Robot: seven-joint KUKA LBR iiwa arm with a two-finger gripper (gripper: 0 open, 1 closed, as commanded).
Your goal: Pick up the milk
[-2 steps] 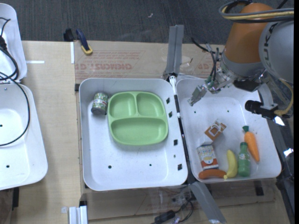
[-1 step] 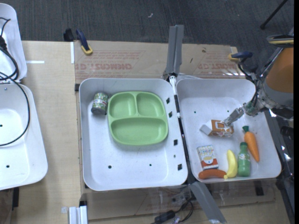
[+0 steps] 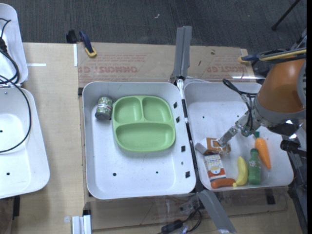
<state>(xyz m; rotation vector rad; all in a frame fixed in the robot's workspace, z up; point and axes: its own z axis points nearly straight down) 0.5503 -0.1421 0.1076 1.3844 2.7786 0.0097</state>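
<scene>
Down low in the right bin (image 3: 278, 177), jaws (image 3: 223, 141) over a brown packet (image 3: 216, 146); opening impossible to tell. Milk (image 3: 214, 165) lying flat beside the bin's left wall, near its front edge.

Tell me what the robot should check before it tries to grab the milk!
1. Milk carton in sight, lying flat in the right bin: ok.
2. Gripper over the milk: not ok, it sits above the small brown box beside it.
3. Fingers open wide enough: cannot tell.
4. Room around the milk: not ok, the sausage and banana lie close.
5. Green bottle and carrot clear of the milk: ok.
</scene>
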